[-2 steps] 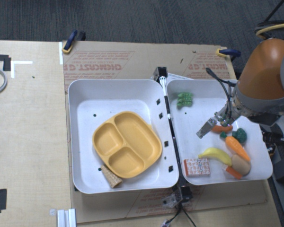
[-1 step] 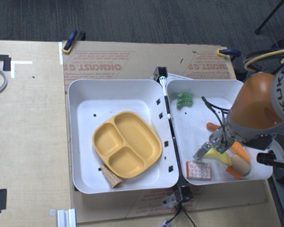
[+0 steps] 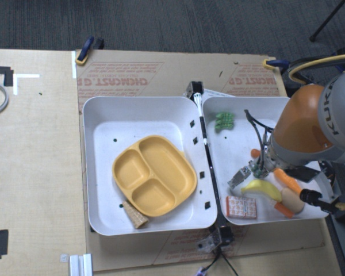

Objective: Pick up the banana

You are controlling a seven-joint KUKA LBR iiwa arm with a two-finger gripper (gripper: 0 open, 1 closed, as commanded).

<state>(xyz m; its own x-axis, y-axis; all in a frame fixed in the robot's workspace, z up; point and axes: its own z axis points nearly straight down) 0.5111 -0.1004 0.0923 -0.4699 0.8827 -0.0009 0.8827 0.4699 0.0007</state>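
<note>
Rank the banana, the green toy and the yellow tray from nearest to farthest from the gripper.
From the gripper in the right bin:
1. banana, right beside it, just toward the front wall.
2. green toy, toward the same bin's back wall.
3. yellow tray, across the divider in the left bin.

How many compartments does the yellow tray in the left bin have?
3: on the yellow tray, two side by side along its upper-left part, one along its lower-right end.

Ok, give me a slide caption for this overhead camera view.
KUKA arm's tool poised beside the banana in the right bin; yellow divided plate in the left bin.
</note>
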